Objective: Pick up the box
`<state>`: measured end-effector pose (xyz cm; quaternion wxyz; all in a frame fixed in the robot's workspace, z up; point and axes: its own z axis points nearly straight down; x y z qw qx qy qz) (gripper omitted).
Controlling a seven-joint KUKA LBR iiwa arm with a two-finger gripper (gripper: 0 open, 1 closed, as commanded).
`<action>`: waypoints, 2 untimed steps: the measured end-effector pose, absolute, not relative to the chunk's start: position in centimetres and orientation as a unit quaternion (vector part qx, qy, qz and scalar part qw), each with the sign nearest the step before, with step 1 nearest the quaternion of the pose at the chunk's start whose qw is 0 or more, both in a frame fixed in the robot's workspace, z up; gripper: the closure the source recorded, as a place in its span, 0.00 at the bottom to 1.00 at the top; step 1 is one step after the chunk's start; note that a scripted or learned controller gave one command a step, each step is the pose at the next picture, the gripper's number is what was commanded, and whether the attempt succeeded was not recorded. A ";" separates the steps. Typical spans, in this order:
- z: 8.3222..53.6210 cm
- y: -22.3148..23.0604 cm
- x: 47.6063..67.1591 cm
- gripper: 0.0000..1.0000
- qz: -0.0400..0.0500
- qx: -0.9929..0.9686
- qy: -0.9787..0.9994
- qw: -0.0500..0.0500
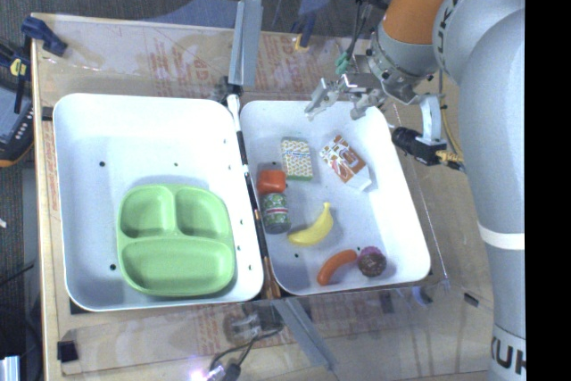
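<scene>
A wooden bench (pixel 134 58) with a pale, worn top carries two shallow white bins side by side, their inner rims touching. The left bin (pixel 80 129) sits toward the bench's left edge; the right bin (pixel 406 219) lies just beside it, reaching near the bench's right edge. A grey metal bar (pixel 243 40) lies on the bench behind the bins, running back from where they meet. A blue clamp (pixel 40 33) grips the bench's far left corner.

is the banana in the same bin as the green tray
No, the banana lies in the right bin, while the green tray sits in the left bin.
</scene>
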<state>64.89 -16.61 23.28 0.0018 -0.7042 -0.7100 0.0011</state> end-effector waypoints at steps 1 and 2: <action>9.6 -12.5 64.0 0.00 -0.001 -0.683 -0.731 -0.002; 9.7 -14.2 62.9 0.00 0.000 -0.690 -0.724 -0.002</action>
